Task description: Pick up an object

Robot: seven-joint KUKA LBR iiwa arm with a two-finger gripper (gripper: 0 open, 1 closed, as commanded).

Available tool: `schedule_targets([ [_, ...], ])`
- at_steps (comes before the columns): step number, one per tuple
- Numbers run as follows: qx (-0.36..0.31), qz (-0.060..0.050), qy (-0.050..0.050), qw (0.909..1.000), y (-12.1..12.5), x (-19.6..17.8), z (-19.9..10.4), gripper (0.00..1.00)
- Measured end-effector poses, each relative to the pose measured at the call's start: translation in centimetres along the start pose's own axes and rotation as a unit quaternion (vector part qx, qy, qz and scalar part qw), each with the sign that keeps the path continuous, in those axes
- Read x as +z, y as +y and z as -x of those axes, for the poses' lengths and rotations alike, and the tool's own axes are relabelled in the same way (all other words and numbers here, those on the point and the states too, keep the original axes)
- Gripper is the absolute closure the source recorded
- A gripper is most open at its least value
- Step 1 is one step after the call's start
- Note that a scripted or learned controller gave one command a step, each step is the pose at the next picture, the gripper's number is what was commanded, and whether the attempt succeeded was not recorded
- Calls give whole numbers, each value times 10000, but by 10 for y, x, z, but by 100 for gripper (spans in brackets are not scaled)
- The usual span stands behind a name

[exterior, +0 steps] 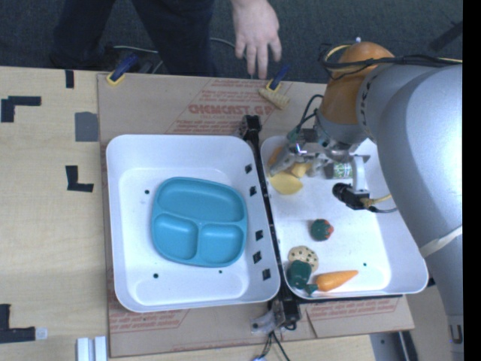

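Gripper (301, 156) low over yellow piece (286, 183) in right bin (402, 273); grasp step.
Cannot tell how the tool is set; yellow piece sits at the bin's far-left corner, hard by the divider; judged: descend straight, centre on it, avoid the wall; ball (322, 229), cookie (302, 257), carrot (335, 280) lie nearer in the bin; 1 blue tray (199, 222) in left bin (128, 164).

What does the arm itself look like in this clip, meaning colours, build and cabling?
The arm is thick, rounded and light grey, with an orange band above the wrist. Black cables loop over the orange section. The gripper is a cluttered assembly of metal and dark parts with thin wires, and a black cable trails from it over the right bin.
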State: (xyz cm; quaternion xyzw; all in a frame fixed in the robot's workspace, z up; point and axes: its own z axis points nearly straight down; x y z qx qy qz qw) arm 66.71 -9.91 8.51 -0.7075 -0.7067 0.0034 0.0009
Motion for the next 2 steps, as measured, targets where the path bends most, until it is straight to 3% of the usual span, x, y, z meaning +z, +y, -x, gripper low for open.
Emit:
schedule_targets([
  [1, 0, 7, -9, 10000, 0, 0, -2, 0],
  [2, -1, -9, -1, 10000, 0, -10, -2, 100],
])
